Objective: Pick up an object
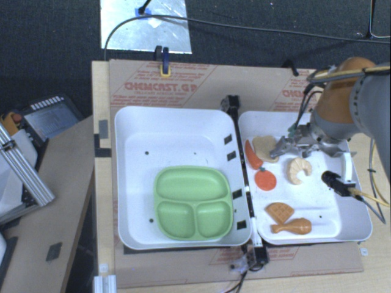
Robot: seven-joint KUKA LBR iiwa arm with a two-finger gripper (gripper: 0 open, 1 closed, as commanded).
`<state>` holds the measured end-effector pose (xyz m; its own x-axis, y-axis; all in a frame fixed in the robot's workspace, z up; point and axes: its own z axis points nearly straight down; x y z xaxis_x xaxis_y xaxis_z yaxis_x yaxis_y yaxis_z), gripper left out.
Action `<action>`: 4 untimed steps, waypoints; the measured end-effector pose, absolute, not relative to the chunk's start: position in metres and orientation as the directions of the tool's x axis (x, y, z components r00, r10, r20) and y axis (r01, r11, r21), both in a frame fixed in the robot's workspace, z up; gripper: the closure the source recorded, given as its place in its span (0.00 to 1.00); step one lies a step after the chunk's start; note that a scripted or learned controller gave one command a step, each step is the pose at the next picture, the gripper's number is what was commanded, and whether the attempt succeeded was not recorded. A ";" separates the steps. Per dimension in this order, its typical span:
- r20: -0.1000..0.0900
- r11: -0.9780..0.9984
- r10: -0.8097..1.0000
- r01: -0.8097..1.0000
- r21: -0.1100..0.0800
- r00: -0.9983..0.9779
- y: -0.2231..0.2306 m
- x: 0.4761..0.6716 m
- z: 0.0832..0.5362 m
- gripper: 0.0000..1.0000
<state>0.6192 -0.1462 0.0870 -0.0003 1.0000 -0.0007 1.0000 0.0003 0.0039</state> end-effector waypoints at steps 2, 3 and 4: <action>-0.002 0.005 1.000 1.000 0.008 -0.005 -0.144 0.634 0.158 1.00; -0.003 0.004 1.000 1.000 0.009 -0.004 -0.150 0.638 0.222 1.00; -0.002 0.006 1.000 1.000 0.010 -0.006 -0.148 0.640 0.287 1.00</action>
